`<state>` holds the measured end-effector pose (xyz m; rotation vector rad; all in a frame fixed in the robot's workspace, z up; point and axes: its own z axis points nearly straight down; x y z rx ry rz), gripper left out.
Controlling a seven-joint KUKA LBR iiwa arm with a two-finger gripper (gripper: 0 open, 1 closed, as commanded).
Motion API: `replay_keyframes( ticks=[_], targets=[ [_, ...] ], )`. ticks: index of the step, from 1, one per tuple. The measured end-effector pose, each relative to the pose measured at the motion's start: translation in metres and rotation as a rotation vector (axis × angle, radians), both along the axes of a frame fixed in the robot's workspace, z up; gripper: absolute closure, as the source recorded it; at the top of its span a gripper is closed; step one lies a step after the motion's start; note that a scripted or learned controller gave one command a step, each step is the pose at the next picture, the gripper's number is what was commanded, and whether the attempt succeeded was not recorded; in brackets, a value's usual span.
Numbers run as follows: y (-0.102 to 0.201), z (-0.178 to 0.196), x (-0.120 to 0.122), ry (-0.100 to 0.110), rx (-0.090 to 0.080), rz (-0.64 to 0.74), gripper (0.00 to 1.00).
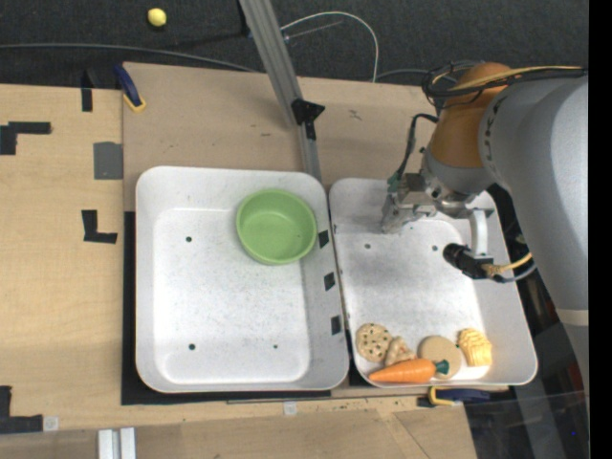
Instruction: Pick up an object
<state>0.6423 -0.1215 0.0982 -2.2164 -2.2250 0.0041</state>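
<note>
A wooden bench (pixel 57 285) seen from above at a slant fills most of the view, with dark carpet beyond its far edge. Two shallow white bins sit side by side on it, touching along their inner edges. From the right, a large grey robot arm (pixel 550 180) with an orange band above the wrist reaches in over the far end of the right bin (pixel 411 285). Its gripper (pixel 397 213) points down above that bin's far left corner, with nothing visible between its fingers; whether the jaws are open or closed cannot be told from this angle. The left bin (pixel 191 304) holds a single green bowl (pixel 276 226), upright, in its far right area, close to the edge shared with the other bin. The small objects to pick from are clustered along the near edge of the right bin, well apart from the gripper: an orange toy carrot (pixel 406 371) lying on its side against the near rim, a round speckled cookie (pixel 372 339) just left of it, a tan round piece (pixel 439 351) just behind the carrot's leafy end, and a yellow ridged piece (pixel 474 347) to the right. A slanted grey metal pole (pixel 273 46) crosses the far side of the bench, and a small yellow ball (pixel 157 16) lies on the carpet at far left.
</note>
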Motion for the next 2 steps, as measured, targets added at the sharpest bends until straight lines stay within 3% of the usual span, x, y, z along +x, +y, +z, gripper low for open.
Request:
replay_keyframes(
  ticks=[2],
  targets=[
    [-0.003, 0.089, 0.002, -0.006, 0.0, -0.003, 1.0]
  ],
)
